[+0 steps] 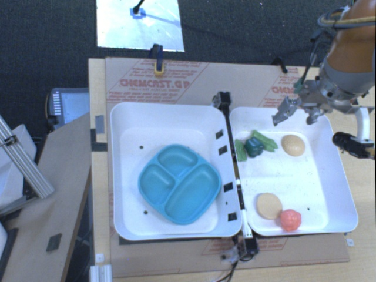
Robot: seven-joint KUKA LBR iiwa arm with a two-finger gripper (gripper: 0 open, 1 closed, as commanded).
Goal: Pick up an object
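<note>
The gripper [299, 111], fingers spread and holding nothing, hangs above the right bin's [335, 175] far edge, with the cream egg [293, 144] just below it, so it should centre over the egg before descending.

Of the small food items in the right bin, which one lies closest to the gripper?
The green item, just below-left of the gripper. The pale round piece lies slightly farther right; the tan disc and pink ball sit at the near edge.
</note>
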